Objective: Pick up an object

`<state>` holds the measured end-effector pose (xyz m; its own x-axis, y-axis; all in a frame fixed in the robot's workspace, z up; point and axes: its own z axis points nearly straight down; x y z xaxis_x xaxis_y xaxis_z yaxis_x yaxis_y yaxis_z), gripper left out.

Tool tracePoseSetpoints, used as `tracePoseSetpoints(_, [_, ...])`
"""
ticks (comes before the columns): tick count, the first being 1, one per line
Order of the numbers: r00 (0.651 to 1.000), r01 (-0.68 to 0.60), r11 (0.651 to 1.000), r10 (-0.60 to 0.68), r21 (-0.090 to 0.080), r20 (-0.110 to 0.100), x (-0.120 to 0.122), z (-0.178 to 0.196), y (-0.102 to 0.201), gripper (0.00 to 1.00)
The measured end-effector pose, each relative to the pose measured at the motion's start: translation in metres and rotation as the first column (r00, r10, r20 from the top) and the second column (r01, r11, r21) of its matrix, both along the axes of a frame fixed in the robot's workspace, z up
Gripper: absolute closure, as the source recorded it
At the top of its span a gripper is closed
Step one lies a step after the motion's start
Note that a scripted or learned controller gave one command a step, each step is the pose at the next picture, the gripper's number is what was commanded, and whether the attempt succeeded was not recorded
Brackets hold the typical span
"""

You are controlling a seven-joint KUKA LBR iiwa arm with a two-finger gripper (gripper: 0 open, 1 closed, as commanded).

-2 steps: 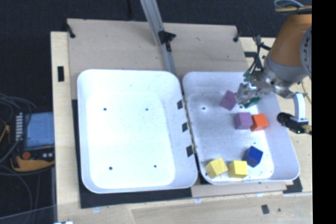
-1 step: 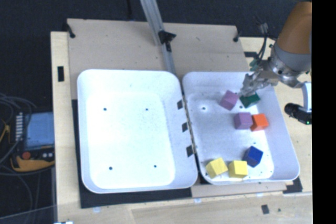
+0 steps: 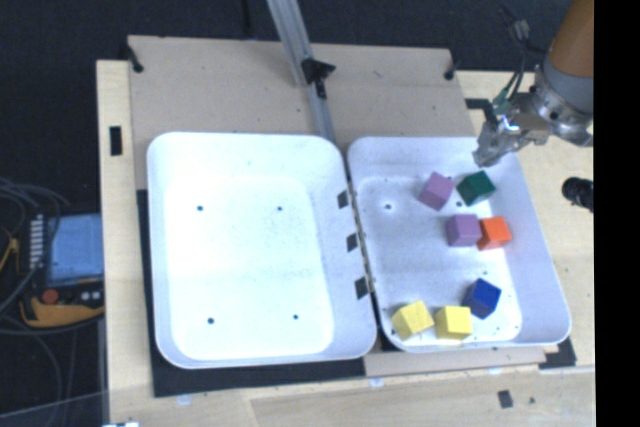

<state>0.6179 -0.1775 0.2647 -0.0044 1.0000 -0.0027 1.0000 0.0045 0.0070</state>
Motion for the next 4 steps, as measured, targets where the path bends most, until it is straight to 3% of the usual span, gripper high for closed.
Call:
tracePoseSetpoints(3, [1.000, -0.004, 1.000, 0.004, 0.004, -0.004, -0.004, 0.001, 0.156, 1.00])
tracePoseSetpoints(4, [1.000, -0.001, 1.000, 0.001, 0.003, -0.010, -0.001, -0.019, 0.202, 1.00])
